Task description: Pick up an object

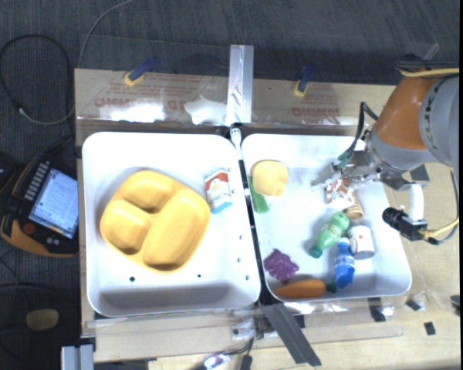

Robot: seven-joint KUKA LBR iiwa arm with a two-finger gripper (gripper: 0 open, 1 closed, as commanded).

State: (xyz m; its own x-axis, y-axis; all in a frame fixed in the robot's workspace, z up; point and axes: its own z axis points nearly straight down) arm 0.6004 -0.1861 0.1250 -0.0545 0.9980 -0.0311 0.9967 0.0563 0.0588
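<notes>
We find the arm [420, 122] over the right bin's [293, 154] far right corner, with the gripper [346, 177] low among the items there. We cannot tell how the claw stands; its tips merge with a crumpled wrapper [338, 192] directly beneath.

Right bin: a yellow block [268, 177] at the far left corner, a green piece [258, 201] touching its near side against the left wall. A green bottle [328, 233] lies tilted mid-bin, a blue bottle [343, 265] just nearer, a small can [361, 240] beside both toward the right wall. A purple item [280, 266] and a carrot [299, 288] sit along the near wall, the carrot nearest the rim.

Left bin [100, 149]: a large yellow lumpy object [154, 218] fills the middle; a small carton [218, 190] stands by the right wall.
</notes>
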